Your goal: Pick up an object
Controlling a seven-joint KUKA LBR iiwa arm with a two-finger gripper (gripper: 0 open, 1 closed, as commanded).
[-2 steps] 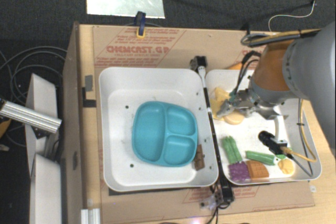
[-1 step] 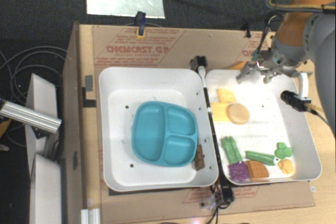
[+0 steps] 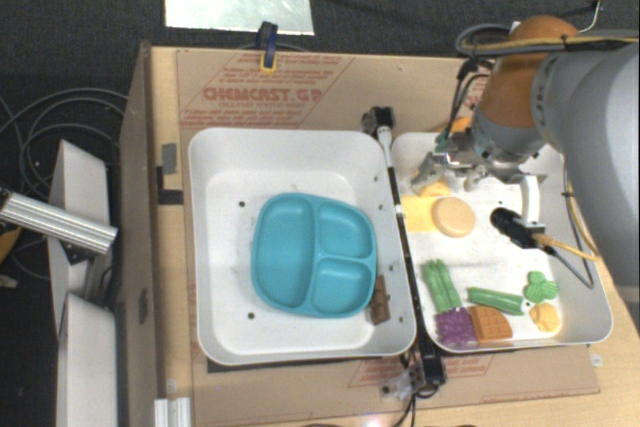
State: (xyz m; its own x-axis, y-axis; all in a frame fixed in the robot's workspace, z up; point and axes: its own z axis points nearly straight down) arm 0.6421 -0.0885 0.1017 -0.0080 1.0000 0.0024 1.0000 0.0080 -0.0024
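**A:** What is seen nearest in the right bin (image 3: 600,320)?

**B:** A purple grape cluster (image 3: 455,327) is laid touching an orange waffle piece (image 3: 490,323). A yellow piece (image 3: 546,317) and a green leafy piece (image 3: 540,288) are set by the near right corner.

**A:** And just behind?

**B:** A green pod (image 3: 494,299) and a green stalk (image 3: 440,283) are found there. In the left bin (image 3: 215,215), a blue divided plate (image 3: 313,255) is placed with a brown piece (image 3: 380,300) at its edge.

**A:** Farther back?

**B:** A beige round piece (image 3: 455,216) is seen touching a yellow slab (image 3: 418,213).

**A:** And the gripper (image 3: 447,167)?

**B:** It is positioned at the far end of the right bin, just beyond the yellow slab. Whether it is spread or pressed together cannot be told.
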